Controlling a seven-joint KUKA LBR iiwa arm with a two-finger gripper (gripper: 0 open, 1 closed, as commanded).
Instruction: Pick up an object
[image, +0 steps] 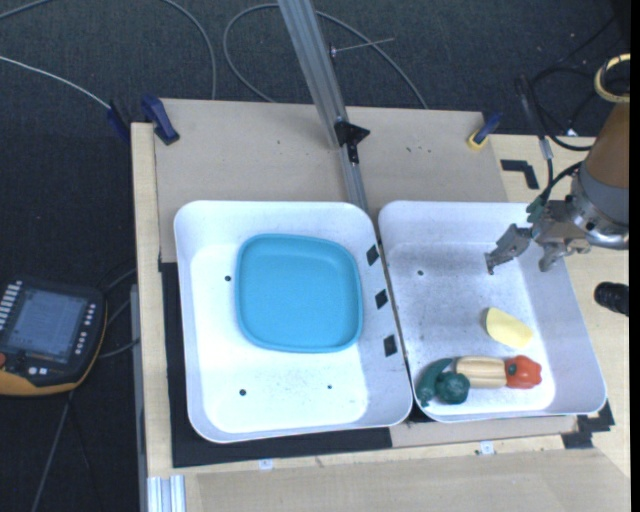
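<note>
My hand (527, 248) hangs over the upper part of the right bin (440, 300), its 2 fingers spread open with nothing between them. The things I could take all lie toward the near end of that bin, well apart from me. A yellow piece (508, 326) sits by itself, nearest to my fingers. Below it, close to the near rim, 3 more lie in a row: a dark green lump (444, 385), a tan roll (481, 371) and a red piece (523, 372). The left bin (200, 300) carries a blue plate (299, 291) and is no concern of mine here.

I judge the yellow piece the safest target, since it has bare bin floor around it. It looks rounded and smooth, though, so if I close off-centre it could squirt out sideways.

The row of 3 is riskier. They look to be touching or nearly so, and a finger coming down there might land on a neighbour, push the row apart or pinch 2 things at once. They also lie near the rim, where a finger could strike the sloping wall.

If I descend too shallow, I will close on air; too deep, and my fingertips jam against the floor.
</note>
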